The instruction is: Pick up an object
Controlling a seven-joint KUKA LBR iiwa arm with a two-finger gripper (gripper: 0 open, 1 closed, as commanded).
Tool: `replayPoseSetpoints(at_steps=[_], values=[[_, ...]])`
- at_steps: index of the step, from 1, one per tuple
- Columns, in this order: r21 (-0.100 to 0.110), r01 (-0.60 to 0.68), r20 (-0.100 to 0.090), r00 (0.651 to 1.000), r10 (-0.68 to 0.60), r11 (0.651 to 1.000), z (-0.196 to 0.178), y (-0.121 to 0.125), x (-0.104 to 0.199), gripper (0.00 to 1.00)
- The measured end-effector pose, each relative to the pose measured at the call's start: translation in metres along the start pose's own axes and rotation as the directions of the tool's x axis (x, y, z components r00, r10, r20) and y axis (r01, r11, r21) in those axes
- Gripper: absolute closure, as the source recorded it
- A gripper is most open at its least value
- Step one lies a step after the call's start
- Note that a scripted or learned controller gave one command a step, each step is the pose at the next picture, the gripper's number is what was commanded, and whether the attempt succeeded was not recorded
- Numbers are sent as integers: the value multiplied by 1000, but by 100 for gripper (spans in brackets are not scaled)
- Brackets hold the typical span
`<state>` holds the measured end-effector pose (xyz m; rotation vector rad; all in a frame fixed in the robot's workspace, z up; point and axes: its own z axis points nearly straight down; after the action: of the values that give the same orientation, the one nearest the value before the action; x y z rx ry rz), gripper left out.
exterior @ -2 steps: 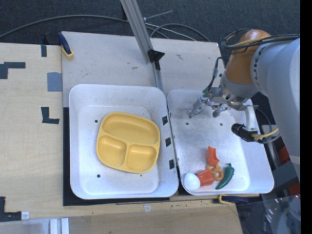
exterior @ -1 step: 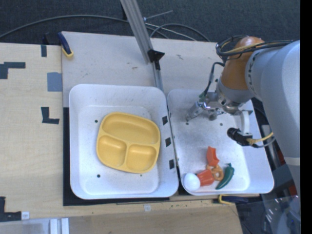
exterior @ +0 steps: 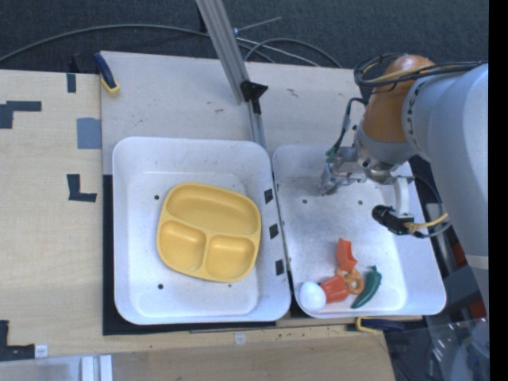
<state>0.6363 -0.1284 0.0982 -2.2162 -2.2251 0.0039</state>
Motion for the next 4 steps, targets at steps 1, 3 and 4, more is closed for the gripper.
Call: replayPoseSetpoints(at_steps=[1, 3, 4], values=[[-8, -3, 0, 1000, 3, 1000, -62, 2, -6, 100], [-7, -2, 0, 1000, 2, 1000, -150, 4, -13, 100], [-1, 2, -2, 1000, -2, 1000, -136, 1, 39, 100]])
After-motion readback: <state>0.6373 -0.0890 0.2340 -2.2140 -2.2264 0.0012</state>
